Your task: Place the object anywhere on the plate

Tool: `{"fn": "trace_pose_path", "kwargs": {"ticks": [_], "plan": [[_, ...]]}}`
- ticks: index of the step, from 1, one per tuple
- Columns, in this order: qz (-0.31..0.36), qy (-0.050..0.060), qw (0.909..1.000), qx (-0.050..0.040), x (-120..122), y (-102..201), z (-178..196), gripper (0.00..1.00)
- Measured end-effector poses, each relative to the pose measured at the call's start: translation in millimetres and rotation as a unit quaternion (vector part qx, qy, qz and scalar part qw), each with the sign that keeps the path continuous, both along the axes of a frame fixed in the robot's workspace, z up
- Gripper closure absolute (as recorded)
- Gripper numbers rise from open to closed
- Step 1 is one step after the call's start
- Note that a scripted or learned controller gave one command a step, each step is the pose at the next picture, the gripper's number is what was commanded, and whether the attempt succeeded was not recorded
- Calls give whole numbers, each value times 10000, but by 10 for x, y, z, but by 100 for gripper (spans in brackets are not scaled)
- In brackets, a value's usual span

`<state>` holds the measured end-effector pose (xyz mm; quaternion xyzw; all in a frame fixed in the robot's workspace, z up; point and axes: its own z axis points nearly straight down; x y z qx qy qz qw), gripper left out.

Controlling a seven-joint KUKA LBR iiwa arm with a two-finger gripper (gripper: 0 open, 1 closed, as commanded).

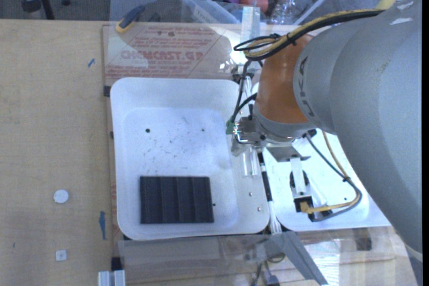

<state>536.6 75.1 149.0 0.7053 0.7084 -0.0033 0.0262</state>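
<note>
One dark ridged plate (176, 199) lies near-left; we should go slow. We cannot tell the jaws' state.

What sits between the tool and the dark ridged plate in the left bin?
In the camera view, just bare white bin floor with faint dark specks separates the tool from the dark ridged plate; no other object lies there.

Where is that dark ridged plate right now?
The dark ridged plate lies flat in the left white bin, near its front edge, left of the arm's hand.
</note>
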Motion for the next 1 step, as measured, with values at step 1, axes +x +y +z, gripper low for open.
{"fn": "trace_pose_path", "kwargs": {"ticks": [1], "plan": [[62,2,10000,-4,0,-1,-1,100]]}}
